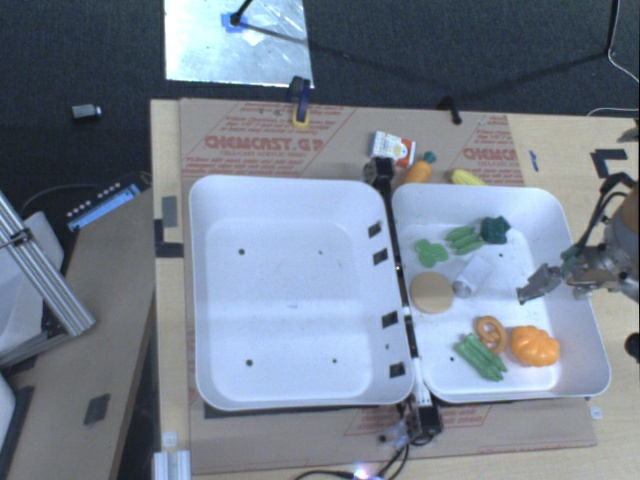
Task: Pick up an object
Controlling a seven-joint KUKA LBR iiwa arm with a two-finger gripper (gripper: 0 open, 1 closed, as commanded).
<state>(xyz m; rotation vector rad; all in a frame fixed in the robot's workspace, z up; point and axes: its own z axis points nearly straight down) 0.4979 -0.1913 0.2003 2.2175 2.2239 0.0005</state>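
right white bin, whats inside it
Inside the right white bin: an orange pumpkin-shaped toy, a brown pretzel, a tan round disc, a white cylinder and green toy vegetables. The gripper hides a little floor.

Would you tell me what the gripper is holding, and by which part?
Nothing: the gripper hangs over the right bin, with no object between its fingers.

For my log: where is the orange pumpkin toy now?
The orange pumpkin toy lies in the right bin, near its front right corner, beside the pretzel.
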